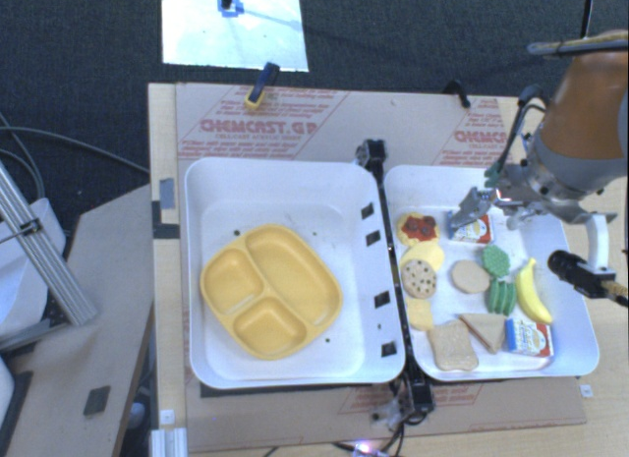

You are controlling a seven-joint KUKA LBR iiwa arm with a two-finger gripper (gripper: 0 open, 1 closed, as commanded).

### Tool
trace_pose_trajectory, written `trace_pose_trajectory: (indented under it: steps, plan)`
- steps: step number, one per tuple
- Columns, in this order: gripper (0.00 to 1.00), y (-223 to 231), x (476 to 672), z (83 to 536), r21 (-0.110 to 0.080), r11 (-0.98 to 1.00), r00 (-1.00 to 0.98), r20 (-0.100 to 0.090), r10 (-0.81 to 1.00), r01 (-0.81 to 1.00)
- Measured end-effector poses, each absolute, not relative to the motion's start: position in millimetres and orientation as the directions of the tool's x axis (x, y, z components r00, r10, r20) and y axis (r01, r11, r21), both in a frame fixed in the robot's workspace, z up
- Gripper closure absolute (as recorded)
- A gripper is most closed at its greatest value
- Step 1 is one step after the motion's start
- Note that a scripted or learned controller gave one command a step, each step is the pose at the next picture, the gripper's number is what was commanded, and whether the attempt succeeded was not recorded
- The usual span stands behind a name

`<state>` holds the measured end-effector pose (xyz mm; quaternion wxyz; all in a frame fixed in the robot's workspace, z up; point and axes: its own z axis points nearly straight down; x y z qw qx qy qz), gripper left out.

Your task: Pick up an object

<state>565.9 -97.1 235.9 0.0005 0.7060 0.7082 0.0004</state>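
The right bin (580, 347) holds several toy foods. Among them are a red-topped pizza piece (420, 226), a chocolate-chip cookie (419, 277), a tan round (471, 277), green vegetables (499, 278), a banana (533, 291), a bread slice (453, 346) and a blue-and-white carton (528, 337). A small white-and-red carton (476, 233) lies near the bin's back. My gripper (468, 215) hangs right over that carton's near-left corner, at the end of the grey arm with its orange band (588, 101) coming in from the right. I cannot see anything lifted.
The left bin (206, 190) carries a yellow divided tray (270, 290). A black-clipped divider (385, 268) runs between the bins. A black cylinder on the arm (580, 273) sticks out over the banana. Cardboard (295, 126) lies under both bins.
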Motion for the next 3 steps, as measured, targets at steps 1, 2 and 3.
trace_pose_trajectory:
  steps: [1, 2, 3]
  plan:
    - [0.00, -88, 589.0, 131, -0.003, 0.006, -0.006, 0.001, 1.000, 1.000]
    - [0.00, -96, 489.5, 82, -0.008, -0.002, 0.003, 0.002, 1.000, 1.000]
    - [0.00, -95, 521.2, 85, 0.003, 0.004, -0.004, -0.001, 1.000, 1.000]
